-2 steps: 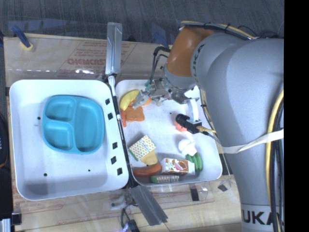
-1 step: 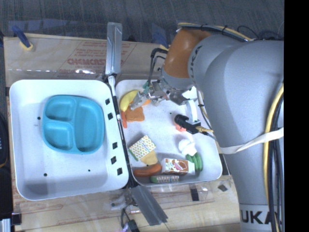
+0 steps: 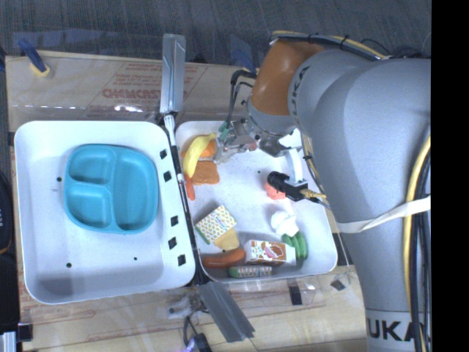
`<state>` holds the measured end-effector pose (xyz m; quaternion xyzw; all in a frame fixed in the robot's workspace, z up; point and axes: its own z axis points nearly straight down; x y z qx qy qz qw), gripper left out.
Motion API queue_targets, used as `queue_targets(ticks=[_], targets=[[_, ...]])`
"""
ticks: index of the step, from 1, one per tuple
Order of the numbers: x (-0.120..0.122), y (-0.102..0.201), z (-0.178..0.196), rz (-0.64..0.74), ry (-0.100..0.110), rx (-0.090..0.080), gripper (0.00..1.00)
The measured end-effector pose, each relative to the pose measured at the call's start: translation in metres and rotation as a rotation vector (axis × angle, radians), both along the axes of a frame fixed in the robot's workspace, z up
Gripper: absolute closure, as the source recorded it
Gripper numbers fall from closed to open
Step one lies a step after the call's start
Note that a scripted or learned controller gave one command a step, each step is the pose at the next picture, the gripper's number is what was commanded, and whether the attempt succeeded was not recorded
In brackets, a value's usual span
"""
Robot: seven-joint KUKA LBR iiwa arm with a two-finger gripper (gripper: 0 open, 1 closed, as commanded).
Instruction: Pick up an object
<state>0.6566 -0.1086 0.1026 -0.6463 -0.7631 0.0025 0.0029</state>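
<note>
The gripper is hanging low over the far end of the right bin, just beside the yellow banana, and whether anything is sitting between its tips I cannot tell. More toy food is lying toward the near end, including a small carton and a sausage, while a blue divided plate is resting in the left bin.

The arm is bulky, rounded and matte grey, with an orange band above the wrist. Thin black and yellow cables run along its side, a pale strap crosses the body, and white "UKA" lettering marks the base.
</note>
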Motion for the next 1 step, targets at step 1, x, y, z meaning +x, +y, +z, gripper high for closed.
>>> queue_targets(ticks=[1], targets=[[0.0008,-0.0370,0.0142,0.194,-0.009,0.000,1.00]])
